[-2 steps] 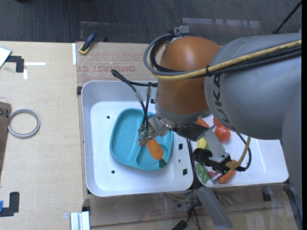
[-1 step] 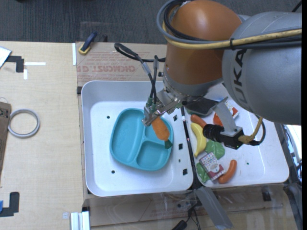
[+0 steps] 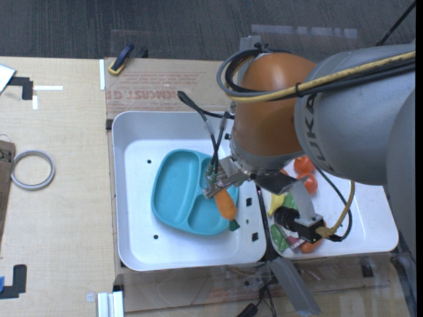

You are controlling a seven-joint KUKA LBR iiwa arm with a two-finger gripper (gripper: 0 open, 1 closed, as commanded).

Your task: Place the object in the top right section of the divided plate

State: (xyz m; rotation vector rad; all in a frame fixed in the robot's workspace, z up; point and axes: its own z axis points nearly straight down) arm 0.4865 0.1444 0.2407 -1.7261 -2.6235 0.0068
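Observation:
A light blue divided plate (image 3: 177, 191) lies in the left white bin (image 3: 132, 177), tilted a little in the view. My gripper (image 3: 217, 182) hangs over the plate's right edge, under the arm's large orange band. An orange carrot-shaped object (image 3: 226, 206) sticks out down and to the right from between the fingertips, and the gripper is shut on its upper end. The carrot's lower end reaches over the plate's right rim, near a small green piece (image 3: 234, 226). The arm hides the plate's upper right part.
The right bin (image 3: 370, 236) holds several toy foods: red pieces (image 3: 305, 175), a yellow one (image 3: 278, 201) and green ones (image 3: 282, 241), partly under the arm. A tape roll (image 3: 31, 169) lies on the wooden bench at left. A blue-and-yellow tool (image 3: 122, 57) lies behind the bins.

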